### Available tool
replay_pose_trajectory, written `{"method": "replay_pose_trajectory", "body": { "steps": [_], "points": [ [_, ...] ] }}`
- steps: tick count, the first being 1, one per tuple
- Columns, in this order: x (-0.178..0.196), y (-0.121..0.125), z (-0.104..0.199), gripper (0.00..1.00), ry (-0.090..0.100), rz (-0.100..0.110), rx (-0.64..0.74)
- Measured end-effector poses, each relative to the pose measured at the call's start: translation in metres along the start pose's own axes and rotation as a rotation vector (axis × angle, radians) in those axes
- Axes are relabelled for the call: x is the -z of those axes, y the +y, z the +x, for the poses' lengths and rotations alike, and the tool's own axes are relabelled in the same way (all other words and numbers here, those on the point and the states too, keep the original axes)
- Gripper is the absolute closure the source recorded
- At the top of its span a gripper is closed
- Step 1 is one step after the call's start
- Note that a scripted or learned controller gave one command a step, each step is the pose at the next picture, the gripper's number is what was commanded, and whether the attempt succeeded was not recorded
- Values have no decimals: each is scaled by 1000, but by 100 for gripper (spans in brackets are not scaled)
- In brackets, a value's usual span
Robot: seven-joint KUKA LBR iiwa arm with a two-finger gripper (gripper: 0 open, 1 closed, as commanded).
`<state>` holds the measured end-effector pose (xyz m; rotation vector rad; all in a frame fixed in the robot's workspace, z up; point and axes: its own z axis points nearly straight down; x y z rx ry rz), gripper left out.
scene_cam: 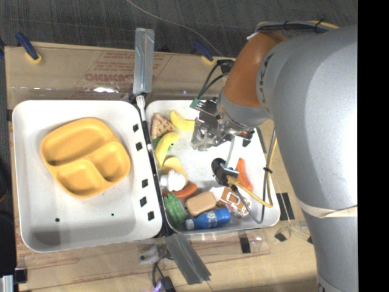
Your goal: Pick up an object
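The right bin holds several toy foods. A yellow banana and a brown pizza slice lie at its far left, with a green-tipped banana just below them. My gripper hangs over the bin's upper middle, right beside the yellow banana, above bare white floor. Nothing shows between it and the floor. Along the near side lie a green cucumber, a tan bread piece and a blue bottle. An orange carrot lies to the right, partly behind the arm.
The left bin carries a yellow divided tray. A white piece, a red sausage and a printed snack packet crowd the right bin's lower half. The big grey arm covers the right side.
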<state>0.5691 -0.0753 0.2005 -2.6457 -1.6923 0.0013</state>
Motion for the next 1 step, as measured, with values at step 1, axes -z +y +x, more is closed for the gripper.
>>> {"method": "replay_pose_trajectory", "body": {
  "steps": [1],
  "points": [
    [80, -3, 32, 100, 0, 1, -268]
  ]
}}
